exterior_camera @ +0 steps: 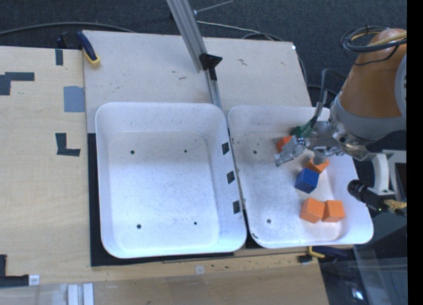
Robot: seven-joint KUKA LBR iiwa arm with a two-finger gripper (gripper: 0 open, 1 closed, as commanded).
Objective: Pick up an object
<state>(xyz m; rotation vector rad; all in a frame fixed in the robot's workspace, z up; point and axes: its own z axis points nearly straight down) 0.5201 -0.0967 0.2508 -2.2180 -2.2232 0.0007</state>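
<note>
Blocks, blue (307,180) and orange (312,210), in right bin (258,185).

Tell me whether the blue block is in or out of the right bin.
In. The blue block lies on the right bin's floor, inside its rim.

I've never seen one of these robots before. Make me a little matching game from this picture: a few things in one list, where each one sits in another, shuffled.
Things:
1. blue block
2. pair of orange blocks
3. hand
4. yellow-tipped tool

Places:
A. on the bench beyond the left bin, near its far left corner
B. over the right bin, just left of the blue block
C. in the right bin, nearest its front edge
D. in the right bin, just behind the pair of orange blocks

Pairs: 1-D, 2-C, 3-B, 4-A
</note>
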